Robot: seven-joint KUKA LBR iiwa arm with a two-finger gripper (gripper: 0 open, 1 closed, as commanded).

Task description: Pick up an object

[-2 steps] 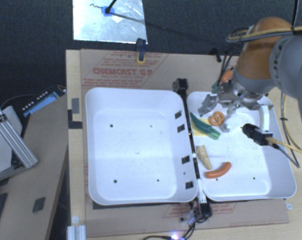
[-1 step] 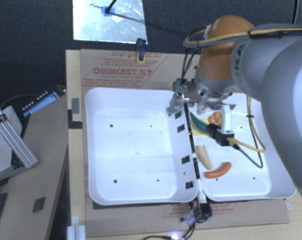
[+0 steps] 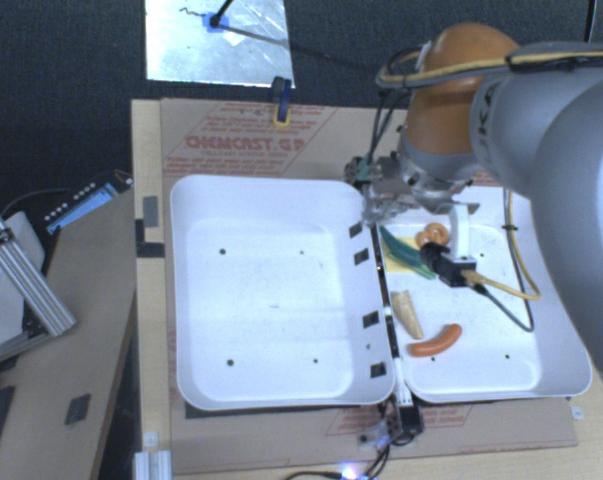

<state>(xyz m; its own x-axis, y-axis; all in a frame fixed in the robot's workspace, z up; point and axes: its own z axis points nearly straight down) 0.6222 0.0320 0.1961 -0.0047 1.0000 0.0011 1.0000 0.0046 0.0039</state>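
Below my hand point(image 3: 399, 211), low in the right bin point(image 3: 541, 368), lie a green piece point(image 3: 405, 252), cone point(image 3: 409, 314) and sausage point(image 3: 436, 341). Nothing looks lifted yet, I think; its grip I cannot tell.

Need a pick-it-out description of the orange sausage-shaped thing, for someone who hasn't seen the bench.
Of the two white bins, take the right bin, the one under the grey arm. Look at its near end, close to the divider between the bins: the orange sausage-shaped item lies there, slightly curved. Just above it sits a pale cream cone-shaped piece, and the green item is farther up by the gripper; only this one is long, rounded and reddish orange.
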